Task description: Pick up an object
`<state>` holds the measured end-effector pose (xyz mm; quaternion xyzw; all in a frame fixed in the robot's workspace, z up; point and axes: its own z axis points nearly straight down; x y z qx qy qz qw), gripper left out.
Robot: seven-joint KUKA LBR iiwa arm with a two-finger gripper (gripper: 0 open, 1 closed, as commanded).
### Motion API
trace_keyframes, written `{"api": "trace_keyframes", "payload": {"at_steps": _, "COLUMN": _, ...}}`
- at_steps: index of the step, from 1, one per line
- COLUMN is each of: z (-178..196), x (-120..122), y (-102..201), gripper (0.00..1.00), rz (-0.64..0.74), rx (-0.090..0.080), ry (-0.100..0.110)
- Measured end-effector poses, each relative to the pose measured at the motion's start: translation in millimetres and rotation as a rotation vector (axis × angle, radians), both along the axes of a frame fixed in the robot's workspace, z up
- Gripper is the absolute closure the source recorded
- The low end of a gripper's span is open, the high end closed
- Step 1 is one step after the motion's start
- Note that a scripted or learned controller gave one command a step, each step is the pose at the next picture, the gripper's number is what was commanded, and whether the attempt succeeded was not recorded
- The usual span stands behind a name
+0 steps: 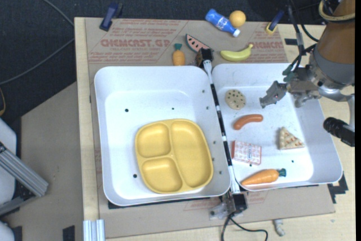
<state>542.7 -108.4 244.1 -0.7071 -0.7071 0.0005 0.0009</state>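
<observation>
My gripper [285, 97] hangs over the upper part of the right bin [316, 121], open, with nothing between its fingers. Its left finger [271, 96] points toward a round speckled cookie [235, 99] a short way to its left. Below the cookie lies an orange-red sausage [248, 120]. A pizza slice [289, 139] sits below the gripper. A pink wafer [247, 152] and a carrot [262, 176] lie near the bin's front edge.
The left bin [118, 93] holds a yellow divided plate [173, 154]. Behind the bins on the bench lie a banana [236, 53], a blue bottle [221, 22], an orange ball [237, 18], a watermelon slice [194, 42] and a small orange toy [179, 57].
</observation>
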Motion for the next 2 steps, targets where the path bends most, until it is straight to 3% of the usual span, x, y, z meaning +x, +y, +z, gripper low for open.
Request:
{"api": "trace_keyframes", "payload": {"at_steps": 1, "z": -146, "x": 32, "y": 18, "gripper": 0.00, "rz": 0.000, "rx": 0.001, "ry": 0.003}}
{"api": "trace_keyframes", "payload": {"at_steps": 2, "z": -160, "x": 42, "y": 15, "gripper": 0.00, "rz": -0.001, "rx": -0.001, "ry": -0.003}}
